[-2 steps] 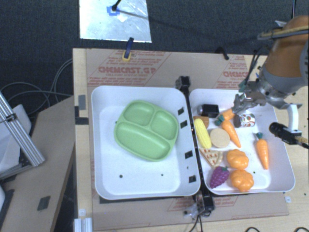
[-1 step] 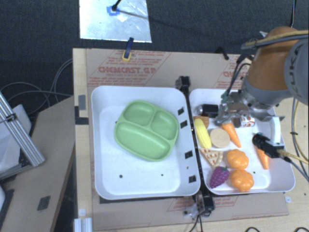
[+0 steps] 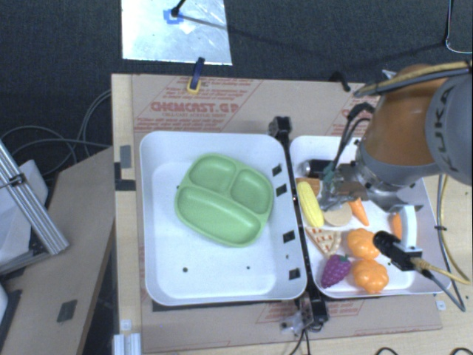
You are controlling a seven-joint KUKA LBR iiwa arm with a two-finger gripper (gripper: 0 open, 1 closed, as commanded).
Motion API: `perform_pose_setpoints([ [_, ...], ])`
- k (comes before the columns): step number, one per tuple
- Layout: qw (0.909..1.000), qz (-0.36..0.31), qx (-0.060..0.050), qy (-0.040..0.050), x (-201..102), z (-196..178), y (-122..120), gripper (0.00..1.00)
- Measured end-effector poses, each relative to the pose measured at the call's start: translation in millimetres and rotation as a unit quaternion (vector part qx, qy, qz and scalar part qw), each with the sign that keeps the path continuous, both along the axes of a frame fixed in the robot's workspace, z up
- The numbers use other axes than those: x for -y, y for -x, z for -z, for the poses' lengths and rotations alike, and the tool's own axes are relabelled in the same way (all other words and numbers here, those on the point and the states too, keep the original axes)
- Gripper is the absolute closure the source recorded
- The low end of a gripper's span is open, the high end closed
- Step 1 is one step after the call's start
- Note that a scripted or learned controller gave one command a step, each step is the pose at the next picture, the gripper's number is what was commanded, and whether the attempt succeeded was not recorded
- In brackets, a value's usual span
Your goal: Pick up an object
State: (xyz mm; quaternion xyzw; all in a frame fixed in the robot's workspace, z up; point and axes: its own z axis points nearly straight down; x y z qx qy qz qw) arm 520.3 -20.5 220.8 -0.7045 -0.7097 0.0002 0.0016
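The right bin (image 3: pixel 310 148) holds several toy foods: a yellow corn cob (image 3: pixel 310 203), a waffle piece (image 3: pixel 322 238), purple grapes (image 3: pixel 335 269), two orange fruits (image 3: pixel 362 243) (image 3: pixel 370 275), a carrot (image 3: pixel 358 211) and a pale round cookie (image 3: pixel 338 217). My gripper (image 3: pixel 334 195) is low in this bin, just right of the corn cob and over the cookie. The arm's grey wrist and orange band (image 3: pixel 403 128) rise above it and hide the bin's far right part.
In the left bin (image 3: pixel 159 272) lies a green divided plate (image 3: pixel 224 198), tilted slightly. Black clips (image 3: pixel 283 191) run along the wall between the bins. Cardboard (image 3: pixel 199 102) lies under both bins. A black cable connector (image 3: pixel 395 251) hangs over the right bin.
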Motion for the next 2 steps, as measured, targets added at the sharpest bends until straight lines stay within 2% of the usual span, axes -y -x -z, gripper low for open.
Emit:
perform_pose_setpoints([
  [1, 1.0, 0.001, 0.002, 0.0008, -0.2, -11.7, -5.0, 1.0],
  [2, 1.0, 0.003, 0.002, 0.0011, 3.7, -4.6, -10.8, 1.0],
])
